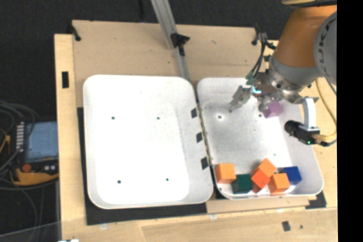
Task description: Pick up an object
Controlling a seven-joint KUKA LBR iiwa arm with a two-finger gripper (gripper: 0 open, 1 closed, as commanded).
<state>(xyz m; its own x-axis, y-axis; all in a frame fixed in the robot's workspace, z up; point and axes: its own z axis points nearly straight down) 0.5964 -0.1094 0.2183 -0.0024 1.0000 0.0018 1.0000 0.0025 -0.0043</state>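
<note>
My gripper (252, 102) hangs over the far part of the right bin (238, 139), its two fingers spread apart and open with nothing between them. A small purple block (274, 109) lies just right of the right finger, partly hidden by the wrist. Along the bin's near edge sit an orange block (226, 172), a dark green block (244, 183), a red-orange block (262, 174), another orange block (279, 182) and a blue block (292, 174).
The left bin (142, 139) lies beside the right one, with a raised rim between them. A slanted metal post (164, 8) rises behind the bins. A cable and black fitting (303, 131) hang off the arm at the right.
</note>
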